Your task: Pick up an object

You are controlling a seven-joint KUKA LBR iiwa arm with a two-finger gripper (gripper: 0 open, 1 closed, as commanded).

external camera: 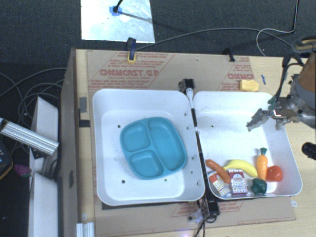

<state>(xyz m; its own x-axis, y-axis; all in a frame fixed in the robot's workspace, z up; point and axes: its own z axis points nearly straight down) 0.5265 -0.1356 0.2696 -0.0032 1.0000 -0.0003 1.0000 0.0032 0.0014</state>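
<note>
The gripper (259, 117) hangs at the right side of the frame, over the upper part of the right bin (222, 132). Its two fingers stand apart and nothing is between them.

The toy foods lie together in the lower right of the frame, in the near corner of that bin – well apart from the gripper. A carrot (261, 163) stands almost upright, with a red tomato (274, 173) just beside it on the right and a dark green piece (258, 185) below. A banana (241, 166) lies next to a sausage (218, 170), and a small red and white carton (238, 181) is in front of them.

The left bin (113, 132) in the middle of the frame holds a blue divided plate (153, 147). A yellow block (249, 85) rests on the bench board (148, 68), outside the bins, at the upper right.
</note>
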